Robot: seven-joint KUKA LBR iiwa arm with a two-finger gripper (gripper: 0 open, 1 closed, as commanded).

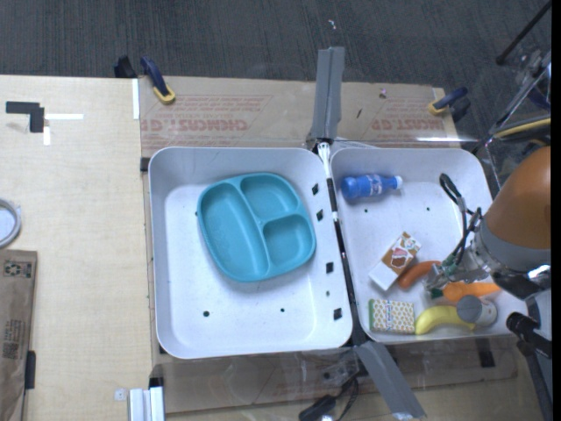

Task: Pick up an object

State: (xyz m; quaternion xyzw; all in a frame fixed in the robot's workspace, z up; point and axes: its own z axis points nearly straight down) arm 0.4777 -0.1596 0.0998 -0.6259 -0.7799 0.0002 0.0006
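The right bin holds a blue bottle lying near its back wall. A small white and brown box lies mid-bin, with an orange carrot beside it. Along the front wall are a yellow banana, a green-edged cracker packet, a grey cup and a second orange piece. My gripper reaches in from the right and hangs low at the carrot's right end, just above the banana. The wrist hides whether it touches anything.
The left bin holds a blue divided plate. A dark looped cable rests on the right bin's back right. Clamps and cardboard line the back edge. A tape roll sits at the far left of the bench.
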